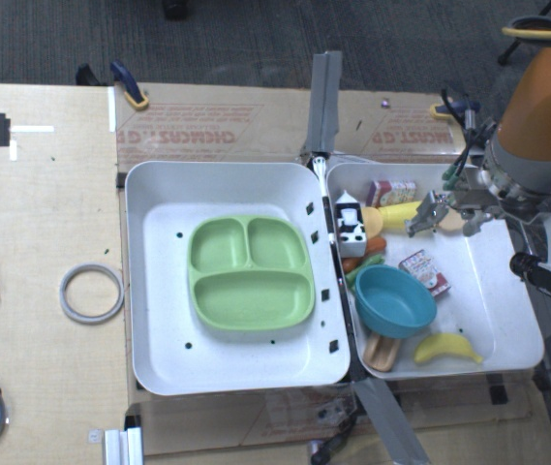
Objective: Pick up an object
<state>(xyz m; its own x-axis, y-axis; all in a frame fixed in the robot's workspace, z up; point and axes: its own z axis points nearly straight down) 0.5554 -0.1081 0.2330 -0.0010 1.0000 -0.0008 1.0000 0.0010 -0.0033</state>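
Yellow banana [447, 349] lies curved beside blue bowl [394, 300]; fingers [434, 213] released above bin.

Red printed lettering is seen on the cardboard sheet [217, 124] behind the bins, upside down and mirrored from this view, too blurred to be read. Red-and-white print is carried by a small packet [424, 270] in the right bin [507, 308], also illegible.
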